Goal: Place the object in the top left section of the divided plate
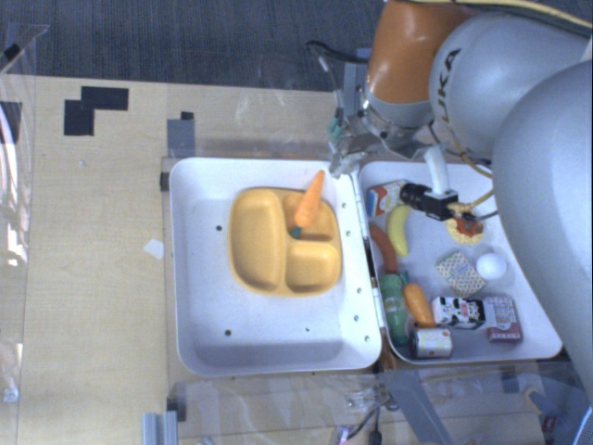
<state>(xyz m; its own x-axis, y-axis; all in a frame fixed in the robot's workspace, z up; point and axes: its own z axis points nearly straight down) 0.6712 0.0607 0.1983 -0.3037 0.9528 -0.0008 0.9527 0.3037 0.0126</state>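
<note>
Carrot [309, 200]: rests tilted in the yellow divided plate [264, 248], in its upper right section, left bin [199, 276].
Tool [347, 151]: above bin's rim; grip state cannot be told.

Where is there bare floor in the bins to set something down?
Left bin: bare floor left of the yellow divided plate and along the near edge below it. A carrot leans on the plate's far right corner, under the tool. Right bin: crowded with small items, with a small bare patch near the banana.

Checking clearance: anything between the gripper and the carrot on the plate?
In the camera view, just the left bin's white rim and floor separate gripper from carrot; the carrot's tip nearly reaches it.
</note>
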